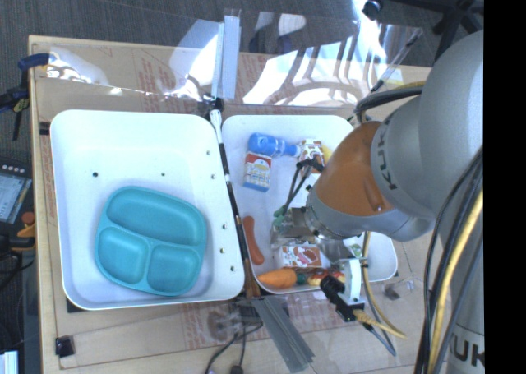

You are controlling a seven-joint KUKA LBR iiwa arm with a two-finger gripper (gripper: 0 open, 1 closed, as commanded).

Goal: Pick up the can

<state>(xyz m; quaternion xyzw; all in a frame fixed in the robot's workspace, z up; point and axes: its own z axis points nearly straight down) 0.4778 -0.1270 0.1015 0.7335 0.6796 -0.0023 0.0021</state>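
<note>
A small red and white can [257,172] lies on its side in the upper left part of the right bin [234,130]. My gripper [299,235] hangs below the orange-banded wrist [349,179], low over the bin's front half, down and to the right of the can and apart from it. Directly under the gripper lies a red and white labelled item [301,256]; whether the gripper touches it is hidden by the wrist. The arm covers the right side of the bin.
A blue and white bottle [271,145] lies just above the can. A red sausage [253,241] and an orange carrot [279,279] lie by the bin's front left corner. The left bin [74,134] holds a teal divided plate [150,239].
</note>
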